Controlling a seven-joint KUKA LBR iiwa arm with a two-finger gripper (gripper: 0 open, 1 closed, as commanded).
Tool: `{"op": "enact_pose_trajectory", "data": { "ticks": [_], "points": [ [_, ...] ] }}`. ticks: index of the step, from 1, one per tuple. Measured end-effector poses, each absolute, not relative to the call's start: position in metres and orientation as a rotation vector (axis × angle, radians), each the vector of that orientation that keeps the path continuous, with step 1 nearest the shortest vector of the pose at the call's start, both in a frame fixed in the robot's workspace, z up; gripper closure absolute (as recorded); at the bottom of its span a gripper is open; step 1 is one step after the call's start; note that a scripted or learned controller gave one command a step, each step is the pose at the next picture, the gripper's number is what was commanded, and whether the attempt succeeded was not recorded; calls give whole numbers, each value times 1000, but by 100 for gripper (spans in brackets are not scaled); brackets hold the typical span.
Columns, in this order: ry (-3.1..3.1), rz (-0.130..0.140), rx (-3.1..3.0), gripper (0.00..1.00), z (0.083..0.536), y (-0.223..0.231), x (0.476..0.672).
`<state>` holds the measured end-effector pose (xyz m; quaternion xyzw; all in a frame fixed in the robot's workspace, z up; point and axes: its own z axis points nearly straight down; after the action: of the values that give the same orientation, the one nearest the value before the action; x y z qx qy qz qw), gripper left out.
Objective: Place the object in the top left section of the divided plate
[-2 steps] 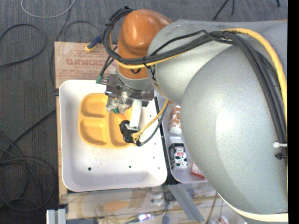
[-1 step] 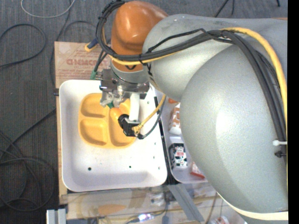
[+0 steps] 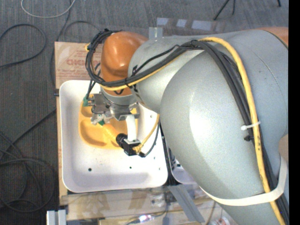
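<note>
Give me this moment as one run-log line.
arm: over left shallow white bin | gripper: low above yellow divided plate | grasp: not visible | object: not identifiable | placement: unconfirmed

Dark grey carpet (image 3: pixel 28 55), loose black cables (image 3: pixel 18 29)
</note>
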<state>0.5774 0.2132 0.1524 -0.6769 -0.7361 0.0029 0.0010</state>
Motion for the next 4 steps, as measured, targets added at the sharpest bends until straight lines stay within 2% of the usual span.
{"op": "enact_pose_trajectory", "data": {
  "ticks": [1,2,3,4],
  "points": [
    [-2374,6,-2056,100,200,198,581],
    [-1790,10,-2586,100,220,138,635],
    [-1908,10,-2498,100,224,171,602],
    [-1901,8,-2502,100,285,180,568]
  ]
}}
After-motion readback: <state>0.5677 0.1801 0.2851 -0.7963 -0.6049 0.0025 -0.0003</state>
